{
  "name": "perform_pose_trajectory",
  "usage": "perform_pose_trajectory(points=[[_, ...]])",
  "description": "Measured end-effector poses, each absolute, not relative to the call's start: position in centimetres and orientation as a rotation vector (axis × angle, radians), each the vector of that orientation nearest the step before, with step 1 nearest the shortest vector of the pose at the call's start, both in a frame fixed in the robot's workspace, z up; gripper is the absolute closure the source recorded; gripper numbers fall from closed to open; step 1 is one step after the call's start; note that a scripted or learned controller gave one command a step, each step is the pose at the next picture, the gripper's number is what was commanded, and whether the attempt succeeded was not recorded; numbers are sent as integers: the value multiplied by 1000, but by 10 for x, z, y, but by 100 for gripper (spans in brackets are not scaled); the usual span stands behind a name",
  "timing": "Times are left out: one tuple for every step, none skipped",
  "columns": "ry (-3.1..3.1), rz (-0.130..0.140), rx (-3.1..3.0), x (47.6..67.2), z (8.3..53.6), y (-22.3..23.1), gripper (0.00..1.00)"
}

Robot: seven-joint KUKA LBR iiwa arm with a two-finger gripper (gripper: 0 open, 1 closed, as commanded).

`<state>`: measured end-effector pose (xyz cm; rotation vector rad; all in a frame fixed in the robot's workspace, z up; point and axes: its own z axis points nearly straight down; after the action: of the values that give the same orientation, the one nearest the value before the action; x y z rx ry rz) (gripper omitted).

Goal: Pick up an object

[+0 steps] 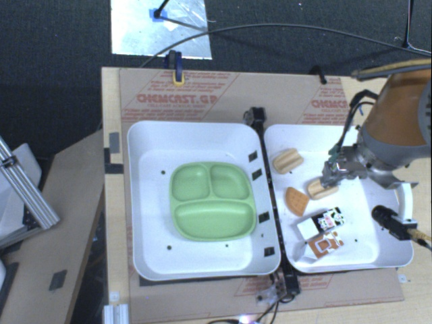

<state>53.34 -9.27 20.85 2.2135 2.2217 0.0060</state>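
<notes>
On the worktop (202,93) (a tan sheet printed in red) two white bins sit side by side. The left bin (145,181) holds a green divided plate (212,201), lying flat near its middle. The right bin (364,252) holds several small things. A tan bread roll (287,160) lies near its upper left, with an orange-brown wedge (295,200) below it and a pale tan log (321,189) just right of the wedge. Nearer the front is a white and black box (322,222), with an orange and white piece (325,244) just beside it. The tool (335,172) hangs over the log's upper right end, close upon it. How far open it is cannot be told, nor whether it touches the log.
</notes>
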Motion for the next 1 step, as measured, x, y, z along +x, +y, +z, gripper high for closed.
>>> perform_pose_trajectory(points=[[2221, 9, 2211, 533, 273, -93, 100]])
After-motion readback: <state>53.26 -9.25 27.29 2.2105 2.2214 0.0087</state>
